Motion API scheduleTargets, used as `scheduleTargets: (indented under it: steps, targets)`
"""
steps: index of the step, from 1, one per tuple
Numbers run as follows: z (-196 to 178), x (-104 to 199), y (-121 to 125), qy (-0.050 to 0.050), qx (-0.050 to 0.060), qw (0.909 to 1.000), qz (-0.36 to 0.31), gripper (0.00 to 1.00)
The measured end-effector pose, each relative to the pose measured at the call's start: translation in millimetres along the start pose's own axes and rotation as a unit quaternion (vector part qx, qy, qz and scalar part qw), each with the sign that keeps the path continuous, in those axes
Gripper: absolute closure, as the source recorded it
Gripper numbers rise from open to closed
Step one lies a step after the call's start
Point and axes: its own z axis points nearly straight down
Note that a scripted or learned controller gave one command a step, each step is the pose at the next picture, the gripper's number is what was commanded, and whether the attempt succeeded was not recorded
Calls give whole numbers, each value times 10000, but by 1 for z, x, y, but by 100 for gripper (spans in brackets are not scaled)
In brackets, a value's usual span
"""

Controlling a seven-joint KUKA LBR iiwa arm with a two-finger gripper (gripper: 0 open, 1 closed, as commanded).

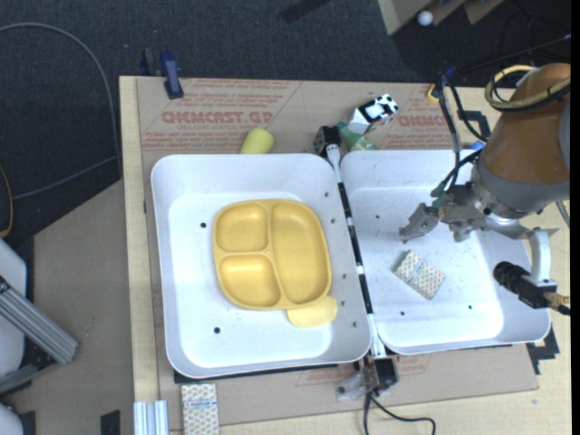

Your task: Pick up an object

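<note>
A small patterned packet (419,273) lies flat in the right bin (471,320), near its middle. My gripper (438,227) hovers just above and behind the packet, apart from it, open, with nothing between its fingers (412,227). In the left bin (181,315) a yellow divided plate (270,252) sits in the middle, and a pale yellow piece (314,313) pokes out from under its near edge.
On the cardboard behind the bins lie a yellow object (257,140) and a black-and-white item (376,110). A blue clamp (169,72) grips the board's far left edge. Another patterned packet (199,406) lies in front of the left bin.
</note>
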Motion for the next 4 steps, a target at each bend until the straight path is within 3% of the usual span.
scheduleTargets:
  steps: [1,2,3,4]
  targets:
    - [101,-13,-5,-2,-4,10000,5,0]
    - [92,-13,-5,-4,-12,10000,9,100]
    - [48,-71,21,-12,-13,10000,7,100]
    - [48,-70,21,-8,-9,10000,3,0]
